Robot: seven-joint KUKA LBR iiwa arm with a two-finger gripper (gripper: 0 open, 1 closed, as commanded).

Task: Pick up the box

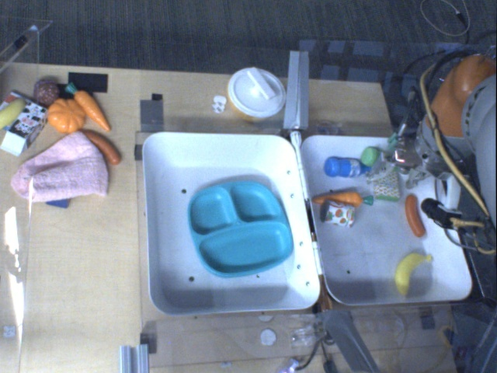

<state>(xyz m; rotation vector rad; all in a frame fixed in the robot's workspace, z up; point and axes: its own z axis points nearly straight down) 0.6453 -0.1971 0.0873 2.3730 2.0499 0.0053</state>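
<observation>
The box [339, 214] is a small printed carton in the left part of the right bin [373, 286], just below an orange carrot [338, 199]. My gripper [402, 160] hangs over the bin's upper right area, up and to the right of the box and well apart from it. Right below the gripper lies a pale patterned packet [384, 183]. No object is visibly held by the gripper.
The right bin also holds a blue bottle [343, 166], a green piece [370, 155], a red sausage [415, 215] and a banana [410, 271]. A blue divided plate [241, 228] lies in the left bin [167, 208]. On the bench are a white lid [256, 92], a pink cloth [62, 169] and toy food.
</observation>
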